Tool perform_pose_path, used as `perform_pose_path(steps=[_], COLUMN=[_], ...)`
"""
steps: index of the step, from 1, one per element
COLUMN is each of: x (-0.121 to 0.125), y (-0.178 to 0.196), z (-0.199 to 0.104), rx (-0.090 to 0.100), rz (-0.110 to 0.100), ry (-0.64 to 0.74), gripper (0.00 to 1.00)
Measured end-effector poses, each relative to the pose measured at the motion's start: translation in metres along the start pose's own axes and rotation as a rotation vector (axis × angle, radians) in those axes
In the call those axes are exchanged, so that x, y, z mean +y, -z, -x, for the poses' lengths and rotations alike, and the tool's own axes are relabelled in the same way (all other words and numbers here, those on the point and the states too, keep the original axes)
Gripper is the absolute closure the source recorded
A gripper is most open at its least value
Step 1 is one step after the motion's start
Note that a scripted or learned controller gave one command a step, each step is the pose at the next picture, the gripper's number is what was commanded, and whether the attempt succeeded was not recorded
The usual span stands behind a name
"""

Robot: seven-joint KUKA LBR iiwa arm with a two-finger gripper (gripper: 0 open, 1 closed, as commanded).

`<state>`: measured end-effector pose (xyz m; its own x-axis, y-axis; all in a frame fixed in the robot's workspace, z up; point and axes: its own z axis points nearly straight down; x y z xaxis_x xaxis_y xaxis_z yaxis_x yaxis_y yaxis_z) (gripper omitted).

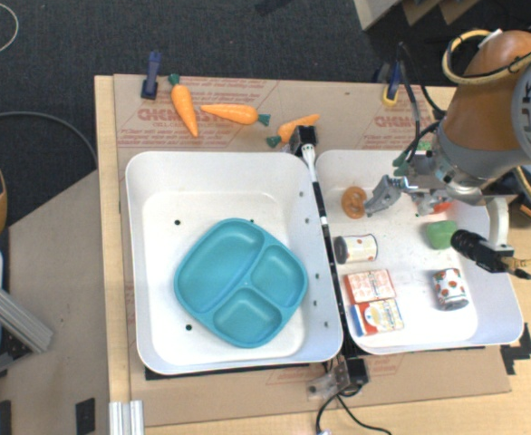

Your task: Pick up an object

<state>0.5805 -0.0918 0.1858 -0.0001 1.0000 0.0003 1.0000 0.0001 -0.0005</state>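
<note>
In the right shallow white bin (506,329) the claw (385,193) hangs at the upper left, jaw state can't tell. Round orange-brown cookie-like item (353,201) sits just left of it, likely nearest target. Below: small white can (356,248) lying sideways, two red-white flat packets (372,301), red-patterned can (449,288), green block (441,234). Left white bin (148,243) holds a teal divided plastic plate (240,282). Orange toy carrots (209,111) on tabletop behind.

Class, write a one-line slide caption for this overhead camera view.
Gripper hovers over the right bin of small items; a blue divided plate fills the left bin.
</note>
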Motion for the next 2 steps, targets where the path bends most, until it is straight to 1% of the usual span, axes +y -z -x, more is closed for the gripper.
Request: perform_pose_path(steps=[1, 2], x=[-0.086, -0.080], y=[-0.002, -0.001], z=[-0.034, -0.107], rx=[0.003, 0.003], rz=[-0.008, 0.000], ry=[0.000, 0.008], gripper=[0.00, 0.00])
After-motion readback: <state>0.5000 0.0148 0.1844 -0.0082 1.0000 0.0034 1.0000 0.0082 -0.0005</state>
